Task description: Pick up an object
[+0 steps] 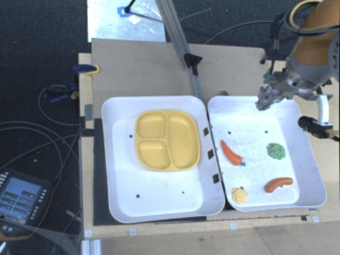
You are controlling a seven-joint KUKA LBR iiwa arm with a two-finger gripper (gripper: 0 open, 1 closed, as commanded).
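Grey arm (313, 41) reaching in from right, fingers (264, 102) low over right bin's (249, 121) far edge, grip indiscernible.

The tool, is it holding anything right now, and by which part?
Nothing is held. The tool hangs over the right bin's far edge, apart from the toy foods.

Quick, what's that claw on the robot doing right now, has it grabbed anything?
Gripper: above the right bin's far edge, nothing between its fingers; open or closed cannot be told.
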